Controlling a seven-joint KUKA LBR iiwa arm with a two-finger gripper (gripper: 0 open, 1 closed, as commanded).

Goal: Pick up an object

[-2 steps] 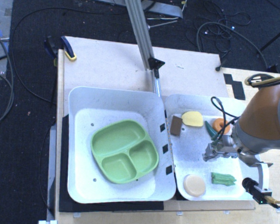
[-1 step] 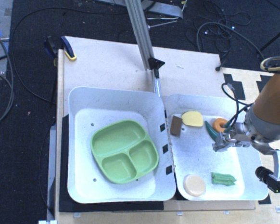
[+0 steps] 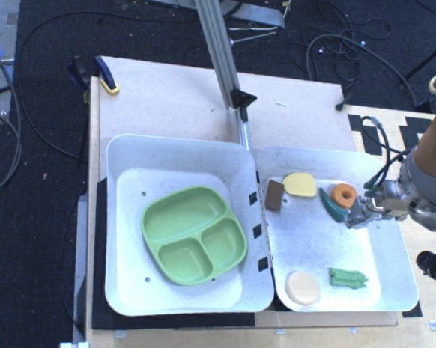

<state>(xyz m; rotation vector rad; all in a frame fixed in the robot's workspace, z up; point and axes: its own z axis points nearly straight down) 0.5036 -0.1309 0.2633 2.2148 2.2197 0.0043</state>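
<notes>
The right bin (image 3: 391, 266) holds several small objects. An orange ring (image 3: 344, 194) lies at its far side on a teal piece (image 3: 331, 205). A yellow lump (image 3: 300, 185) and a brown block (image 3: 274, 195) lie to the left of them. A green toy (image 3: 347, 278) and a cream round disc (image 3: 303, 287) rest near the front edge. My gripper (image 3: 360, 216) hangs low over the right side of this bin, just right of and below the orange ring and close to the teal piece. Nothing can be seen held in it.
The left bin (image 3: 126, 200) carries a green divided plate (image 3: 193, 235). A slanted metal pole (image 3: 220, 49) runs down to the seam between the bins. Cables lie on the dark floor behind the bench. The grey arm with its orange band (image 3: 434, 149) enters from the right.
</notes>
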